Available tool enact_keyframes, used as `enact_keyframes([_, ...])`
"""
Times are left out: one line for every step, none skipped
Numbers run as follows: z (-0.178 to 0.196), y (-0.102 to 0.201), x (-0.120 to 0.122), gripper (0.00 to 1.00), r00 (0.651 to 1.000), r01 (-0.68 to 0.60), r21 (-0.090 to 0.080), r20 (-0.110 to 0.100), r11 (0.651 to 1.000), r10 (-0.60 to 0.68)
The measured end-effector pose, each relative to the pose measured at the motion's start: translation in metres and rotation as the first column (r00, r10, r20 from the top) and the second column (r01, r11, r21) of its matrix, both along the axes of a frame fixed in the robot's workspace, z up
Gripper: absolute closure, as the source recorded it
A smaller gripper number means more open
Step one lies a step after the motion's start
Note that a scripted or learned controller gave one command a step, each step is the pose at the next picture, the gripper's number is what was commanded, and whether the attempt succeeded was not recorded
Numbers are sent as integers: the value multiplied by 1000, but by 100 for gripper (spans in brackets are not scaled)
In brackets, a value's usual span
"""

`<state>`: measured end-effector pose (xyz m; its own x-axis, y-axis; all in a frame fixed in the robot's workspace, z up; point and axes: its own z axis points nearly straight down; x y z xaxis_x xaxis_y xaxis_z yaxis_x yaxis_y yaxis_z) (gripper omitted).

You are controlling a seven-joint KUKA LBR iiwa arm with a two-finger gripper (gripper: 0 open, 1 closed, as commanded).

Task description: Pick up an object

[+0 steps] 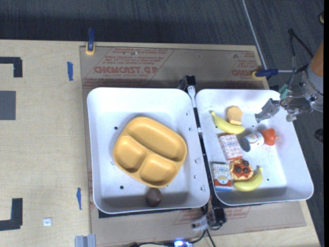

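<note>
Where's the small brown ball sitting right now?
The brown ball lies in the left bin, at its near edge, just below the yellow divided tray.

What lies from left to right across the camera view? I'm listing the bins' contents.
Yellow tray → brown ball → small carton → bread roll → tomato → claw.

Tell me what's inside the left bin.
The left bin holds a yellow three-compartment tray, flipped over, and a small brown round object by the near wall. The tray covers whatever lies beneath it.
</note>
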<state>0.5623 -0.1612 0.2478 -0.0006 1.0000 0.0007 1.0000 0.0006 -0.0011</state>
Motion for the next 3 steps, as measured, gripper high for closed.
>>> enact_keyframes([-151, -29, -40, 0, 1000, 0, -1, 4, 1000, 0])
enact_keyframes([-140, -29, -39, 100, 1000, 2, -4, 8, 1000, -2])
enact_keyframes([-82, 40, -46, 100, 1000, -1, -1, 3, 1000, 1])
